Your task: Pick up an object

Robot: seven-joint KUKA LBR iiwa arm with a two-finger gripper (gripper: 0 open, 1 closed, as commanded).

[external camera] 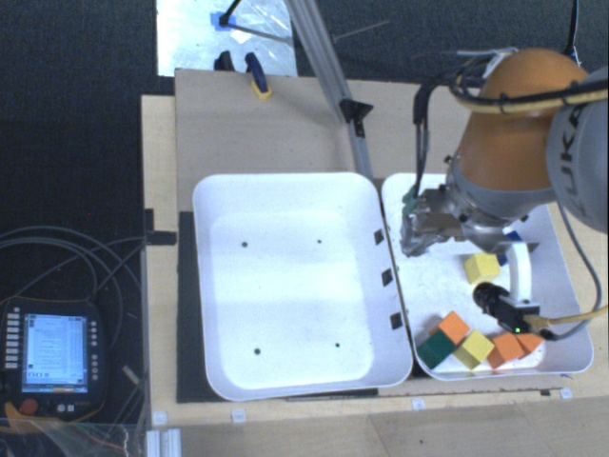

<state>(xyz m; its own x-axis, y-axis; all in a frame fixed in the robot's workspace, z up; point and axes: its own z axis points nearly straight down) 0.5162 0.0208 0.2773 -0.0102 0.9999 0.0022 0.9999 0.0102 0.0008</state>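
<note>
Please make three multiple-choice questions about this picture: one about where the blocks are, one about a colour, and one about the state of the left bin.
1. Where do the blocks lie?
A. In the left bin
B. In the right bin
C. On the bench outside the bins

2. What colour is the block at the left end of the cluster?
A. Dark green
B. Blue
C. White

3. What does the left bin hold?
A. A pile of blocks
B. The gripper
C. No blocks

Answers:
1. B: the blocks sit near the front of the right bin.
2. A: the green block is beside an orange one.
3. C: the floor of the left bin shows bare white with small dark dots.
</note>
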